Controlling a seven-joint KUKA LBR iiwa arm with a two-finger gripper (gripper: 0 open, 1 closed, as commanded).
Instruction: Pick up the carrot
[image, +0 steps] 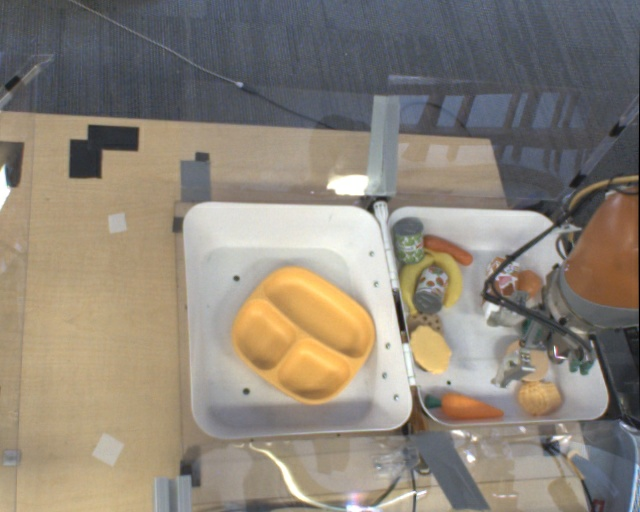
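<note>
Presumably the carrot (470, 407) you were to lift was a light, rigid, smooth toy; it lay along the near wall of the right bin (480, 222), beside a tan ball (539, 398). You would best have grasped it across its thick middle. The gripper (518, 368) hung above the bin floor, fingers apparently apart, holding nothing.

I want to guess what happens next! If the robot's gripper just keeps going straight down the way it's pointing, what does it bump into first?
Probably the bare white floor of the right bin. The gripper points down between the carrot and a round tan ball. Depth is hard to judge from above, so it might graze the ball.
</note>
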